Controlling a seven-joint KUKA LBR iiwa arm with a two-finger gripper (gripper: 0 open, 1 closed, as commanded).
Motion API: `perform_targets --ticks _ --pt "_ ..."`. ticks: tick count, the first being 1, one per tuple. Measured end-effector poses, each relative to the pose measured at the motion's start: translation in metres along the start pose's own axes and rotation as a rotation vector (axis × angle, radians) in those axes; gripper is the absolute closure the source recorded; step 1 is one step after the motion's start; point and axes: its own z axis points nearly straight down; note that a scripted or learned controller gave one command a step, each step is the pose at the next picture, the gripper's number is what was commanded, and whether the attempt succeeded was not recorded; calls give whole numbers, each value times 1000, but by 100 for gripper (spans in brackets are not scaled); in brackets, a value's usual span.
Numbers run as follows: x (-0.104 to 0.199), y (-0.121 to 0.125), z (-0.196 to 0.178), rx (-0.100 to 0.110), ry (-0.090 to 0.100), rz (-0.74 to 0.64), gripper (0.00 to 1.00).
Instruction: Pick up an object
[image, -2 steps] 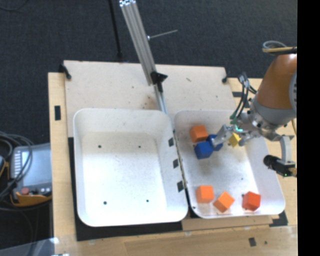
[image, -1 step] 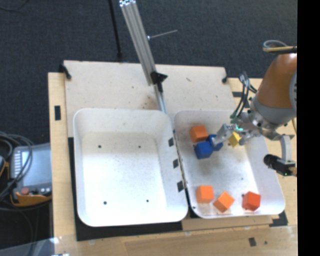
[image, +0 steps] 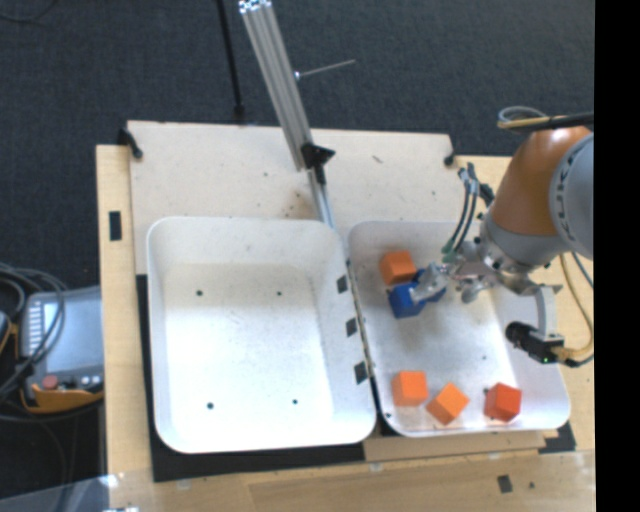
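Note:
In the right bin (image: 530, 415), a blue block (image: 403, 301) lies near the back left, just in front of an orange block (image: 397, 267). My gripper (image: 431, 285) reaches in from the right and sits low, right against the blue block's right side, covering part of that edge. Three more blocks line the bin's front: an orange one (image: 410, 387), a tilted orange one (image: 449, 403) and a red-orange one (image: 503, 402). The grey arm with its orange band (image: 535, 190) hangs over the bin's back right corner.
The left bin (image: 170, 300) stands beside the right one, their rims meeting near the middle. A slanted metal pole (image: 285, 95) rises from the back of the bench. Cables and a black fitting (image: 535, 342) hang by the wrist over the right bin's right rim.

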Motion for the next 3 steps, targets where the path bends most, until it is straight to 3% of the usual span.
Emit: perform_targets --ticks 1,2,3 --pt "-2 7 26 -26 -4 -2 0" --pt "-3 8 16 -31 -3 2 100" --pt "0 6 -47 -12 -1 -4 100"
